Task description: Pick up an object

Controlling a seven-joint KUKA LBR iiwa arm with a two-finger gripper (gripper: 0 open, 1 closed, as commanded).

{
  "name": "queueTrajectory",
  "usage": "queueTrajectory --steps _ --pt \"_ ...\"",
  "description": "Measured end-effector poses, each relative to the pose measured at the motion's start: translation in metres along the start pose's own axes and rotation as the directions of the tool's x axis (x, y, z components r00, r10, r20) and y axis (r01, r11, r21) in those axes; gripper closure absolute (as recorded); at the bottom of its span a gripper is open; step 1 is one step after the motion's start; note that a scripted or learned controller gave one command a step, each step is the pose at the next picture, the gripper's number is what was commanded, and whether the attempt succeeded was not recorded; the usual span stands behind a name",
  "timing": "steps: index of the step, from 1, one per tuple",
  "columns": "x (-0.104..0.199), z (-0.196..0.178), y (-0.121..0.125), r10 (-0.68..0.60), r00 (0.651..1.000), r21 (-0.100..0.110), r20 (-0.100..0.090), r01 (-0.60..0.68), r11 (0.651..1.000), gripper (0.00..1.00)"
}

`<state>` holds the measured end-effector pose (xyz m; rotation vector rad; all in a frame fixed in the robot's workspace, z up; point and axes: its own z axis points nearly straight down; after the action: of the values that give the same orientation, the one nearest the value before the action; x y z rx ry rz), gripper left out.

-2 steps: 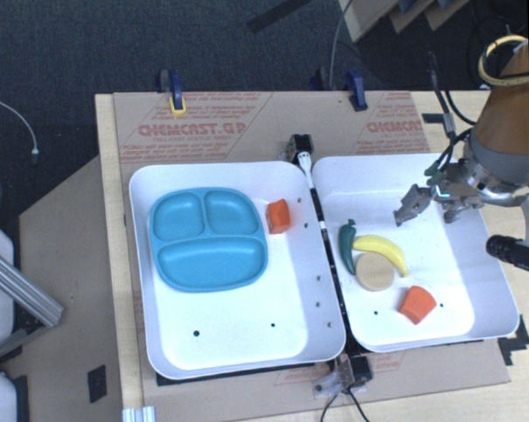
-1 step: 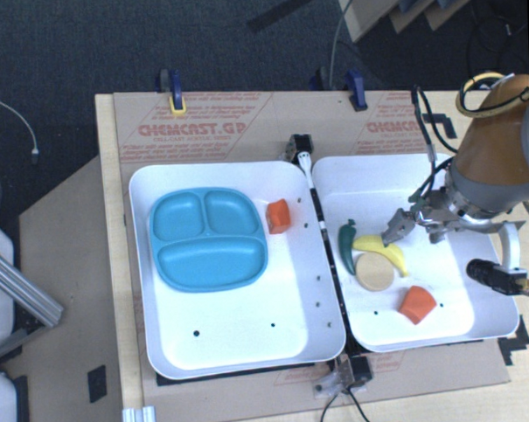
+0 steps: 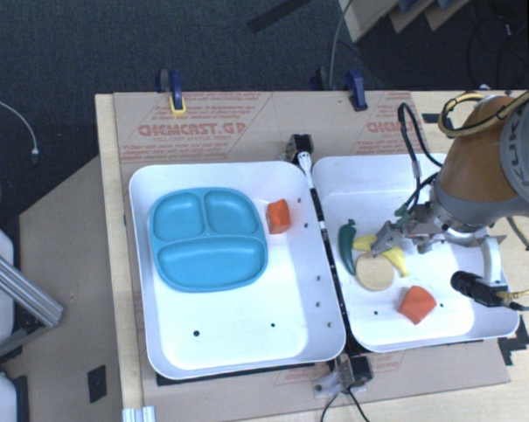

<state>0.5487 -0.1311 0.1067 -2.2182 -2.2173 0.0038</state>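
Observation:
In the right bin (image 3: 445, 329) lie a green pepper-like piece (image 3: 347, 244), a yellow banana-like piece (image 3: 384, 253), a round tan disc (image 3: 375, 273) and a red-orange block (image 3: 417, 304). My gripper (image 3: 393, 238) hangs low over the yellow piece, at the disc's upper right edge. Its dark fingers sit right at the yellow piece, and I cannot see whether anything is between them. The left bin (image 3: 235, 338) holds a blue divided plate (image 3: 210, 238) and a small orange block (image 3: 279, 216) beside the plate's right edge.
The arm's grey body and orange band (image 3: 477, 166) cover the upper right of the right bin. Black cables (image 3: 412, 147) run down to the wrist. A black fitting (image 3: 476, 288) sits at the right bin's right side. Blue clamps (image 3: 355, 88) hold the board's far edge.

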Motion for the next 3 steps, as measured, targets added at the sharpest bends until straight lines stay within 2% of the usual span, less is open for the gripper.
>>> queueTrajectory --steps 1,2,3 --pt "-0.001 -0.013 0.001 0.001 1.0 -0.006 0.003 -0.001 1.0 1.0" --pt "-0.001 -0.076 -0.002 -0.001 1.0 -0.013 0.005 0.001 1.0 1.0" --pt "-0.008 -0.122 0.002 -0.001 1.0 -0.012 0.004 0.001 1.0 1.0"
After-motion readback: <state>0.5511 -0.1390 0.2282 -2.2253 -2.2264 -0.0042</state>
